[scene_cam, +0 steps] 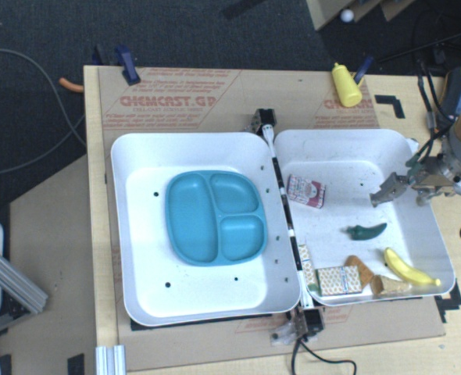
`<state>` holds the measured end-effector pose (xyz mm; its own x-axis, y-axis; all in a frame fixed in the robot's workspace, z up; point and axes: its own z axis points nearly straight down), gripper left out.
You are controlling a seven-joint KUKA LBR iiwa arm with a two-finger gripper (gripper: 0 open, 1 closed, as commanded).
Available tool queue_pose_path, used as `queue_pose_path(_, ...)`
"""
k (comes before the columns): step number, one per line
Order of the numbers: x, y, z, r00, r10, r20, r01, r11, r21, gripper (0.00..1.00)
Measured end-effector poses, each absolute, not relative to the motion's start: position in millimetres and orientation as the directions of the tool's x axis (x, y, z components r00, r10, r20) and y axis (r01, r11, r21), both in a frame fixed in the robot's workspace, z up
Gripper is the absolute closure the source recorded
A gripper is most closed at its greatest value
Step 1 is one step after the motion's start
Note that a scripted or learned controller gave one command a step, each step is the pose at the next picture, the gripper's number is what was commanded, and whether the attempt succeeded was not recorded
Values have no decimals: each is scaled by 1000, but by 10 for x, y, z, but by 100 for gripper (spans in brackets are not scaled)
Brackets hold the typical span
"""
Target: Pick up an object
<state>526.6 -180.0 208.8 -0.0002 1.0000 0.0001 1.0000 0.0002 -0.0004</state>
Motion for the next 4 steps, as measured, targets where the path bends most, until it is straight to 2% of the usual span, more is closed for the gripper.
queue_pose_path(1, 5341, -1661, 1137, 0, 1000, 1, 1000, 0, -3, 0)
queue_pose_path(2, 5331, -1611, 841, 1, 1000, 1, 1000, -1, -2, 0)
queue_pose_path(3, 5335, -1612, 943, 1, 1000, 0, 1000, -1, 0, 100)
queue_pose_path(4, 5334, -1612, 942, 1, 1000, 0, 1000, -1, 0, 0)
